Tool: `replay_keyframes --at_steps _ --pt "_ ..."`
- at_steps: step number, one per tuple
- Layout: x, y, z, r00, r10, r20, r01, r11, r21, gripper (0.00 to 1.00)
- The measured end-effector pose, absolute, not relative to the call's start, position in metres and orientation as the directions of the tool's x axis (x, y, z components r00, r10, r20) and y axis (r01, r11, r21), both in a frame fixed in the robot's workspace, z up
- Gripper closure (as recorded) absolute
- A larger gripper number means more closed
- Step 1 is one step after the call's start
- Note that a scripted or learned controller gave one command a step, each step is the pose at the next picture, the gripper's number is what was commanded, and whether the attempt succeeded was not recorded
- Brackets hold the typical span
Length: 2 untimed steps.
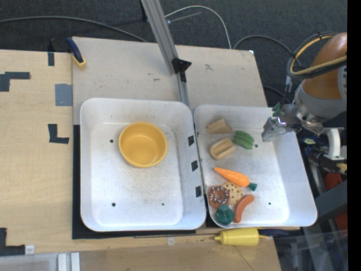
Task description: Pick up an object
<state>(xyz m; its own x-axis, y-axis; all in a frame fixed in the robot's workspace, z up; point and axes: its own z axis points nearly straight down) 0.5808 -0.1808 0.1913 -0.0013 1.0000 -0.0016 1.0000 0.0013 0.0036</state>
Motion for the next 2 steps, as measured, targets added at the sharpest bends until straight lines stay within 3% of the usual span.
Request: replay_keyframes --at_steps 1,2 --pt "0.589 -0.181 0.253 -0.002 1.0 -0.002 1.0 0.002 0.006 1.0" --pt "0.587 -0.125 0.255 -0.006 1.0 0.001 1.0 0.006 0.0 1.0"
